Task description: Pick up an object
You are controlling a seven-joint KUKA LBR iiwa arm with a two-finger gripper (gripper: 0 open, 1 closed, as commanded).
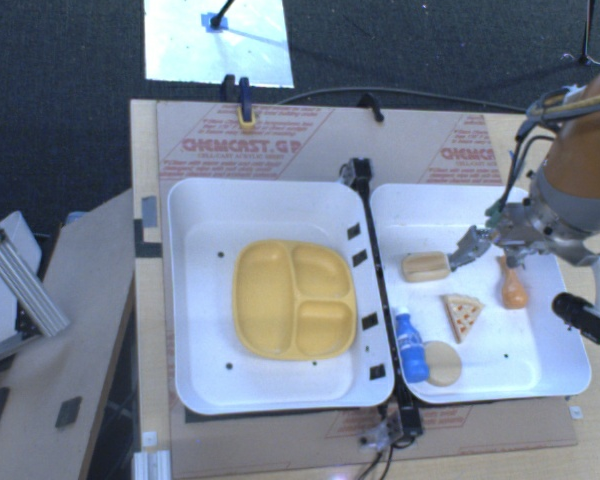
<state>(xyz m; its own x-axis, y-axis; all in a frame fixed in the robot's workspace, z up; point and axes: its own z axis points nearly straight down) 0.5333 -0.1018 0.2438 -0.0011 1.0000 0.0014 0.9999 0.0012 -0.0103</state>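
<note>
My gripper (485, 256) hangs over the right bin (555, 368), near its back middle, and stands open with nothing between its fingers. One grey finger (467, 248) points down-left, close to a tan bread-like block (425, 266). An orange carrot-shaped piece (513, 286) lies just right of the gripper. Toward the front of it lie a pizza slice (463, 316), a round tan cookie (443, 362) and a blue bottle (410, 346) against the bin's left wall.
The left bin (200, 268) holds a yellow divided plate (295, 298). A black clamp strip (370, 268) runs along the seam between the bins. The arm's grey and orange body (580, 158) overhangs the right bin's back right corner.
</note>
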